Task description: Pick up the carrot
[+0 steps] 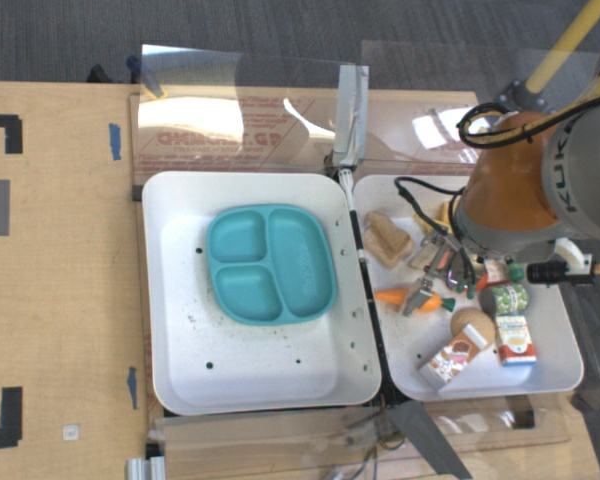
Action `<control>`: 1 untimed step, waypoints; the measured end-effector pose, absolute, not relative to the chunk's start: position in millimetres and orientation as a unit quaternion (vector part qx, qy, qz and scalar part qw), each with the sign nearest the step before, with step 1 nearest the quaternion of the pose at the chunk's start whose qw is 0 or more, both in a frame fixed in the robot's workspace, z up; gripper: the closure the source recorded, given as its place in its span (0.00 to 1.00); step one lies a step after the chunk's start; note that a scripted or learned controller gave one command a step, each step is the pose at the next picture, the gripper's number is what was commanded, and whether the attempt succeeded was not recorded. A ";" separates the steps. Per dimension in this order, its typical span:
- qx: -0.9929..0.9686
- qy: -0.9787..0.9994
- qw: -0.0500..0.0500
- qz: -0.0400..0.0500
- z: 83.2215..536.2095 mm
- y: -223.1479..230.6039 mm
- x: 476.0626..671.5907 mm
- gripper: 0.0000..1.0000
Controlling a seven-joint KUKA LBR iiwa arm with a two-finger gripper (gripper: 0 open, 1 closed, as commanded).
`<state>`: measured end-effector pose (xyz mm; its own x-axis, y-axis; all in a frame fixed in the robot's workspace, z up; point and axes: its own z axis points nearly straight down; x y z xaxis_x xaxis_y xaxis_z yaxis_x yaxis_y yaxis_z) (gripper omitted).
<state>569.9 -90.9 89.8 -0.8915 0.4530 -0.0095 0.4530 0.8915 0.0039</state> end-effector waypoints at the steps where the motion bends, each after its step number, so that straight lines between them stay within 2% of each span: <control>1: 0.232 0.973 0.011 0.001 103.4 -90.6 573.4 1.00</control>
